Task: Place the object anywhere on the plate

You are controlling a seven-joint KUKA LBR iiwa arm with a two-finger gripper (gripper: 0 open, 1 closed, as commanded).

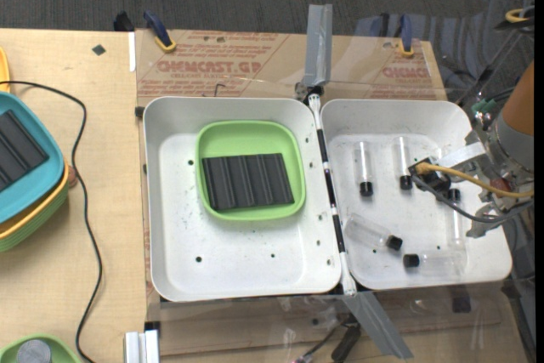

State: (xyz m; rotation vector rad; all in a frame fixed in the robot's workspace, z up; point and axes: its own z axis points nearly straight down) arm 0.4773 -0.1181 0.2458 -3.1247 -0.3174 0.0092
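A green square plate (210,142) sits in the left bin (170,251), toward its back. On the plate lies a dark grey ribbed block (247,181), flat and within the rim. My gripper (481,215) hangs over the right edge of the right bin (357,268), far from the plate, and I see nothing held in it. Several clear tubes with black caps lie in the right bin, among them an upright-lying one (364,169), a second (402,162) beside it, and one (375,235) nearer the front.
A stack of teal and yellow bowls (34,183) stands on the wooden table at the far left, with a black cable (85,208) trailing past it. Cardboard (221,59) with clamps backs the bins. A metal divider (327,183) separates the two bins.
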